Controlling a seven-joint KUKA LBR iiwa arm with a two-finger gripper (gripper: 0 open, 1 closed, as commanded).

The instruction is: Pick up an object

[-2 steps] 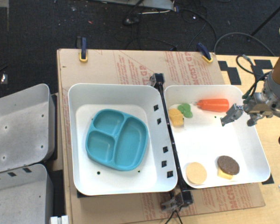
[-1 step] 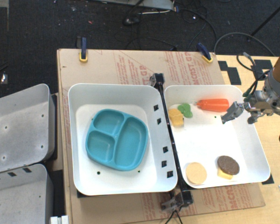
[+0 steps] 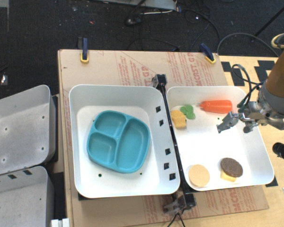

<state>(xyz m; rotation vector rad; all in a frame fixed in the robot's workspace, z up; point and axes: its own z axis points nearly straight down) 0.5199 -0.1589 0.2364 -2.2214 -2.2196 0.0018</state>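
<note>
Camera view, and I've got the orange carrot (image 3: 217, 106) lying at the far end of the right bin (image 3: 255, 141) — nearest thing to my gripper (image 3: 235, 122), which hangs just beside it with nothing between its spread fingers. A green piece (image 3: 187, 111) and a yellow block (image 3: 179, 119) sit by the bin's left wall. Near the front, a tan disc (image 3: 199, 175) and a brown cookie (image 3: 231, 167). Left bin (image 3: 80, 141) — a blue divided plate (image 3: 118, 141). Both bins rest on the bench (image 3: 113, 65).
</note>
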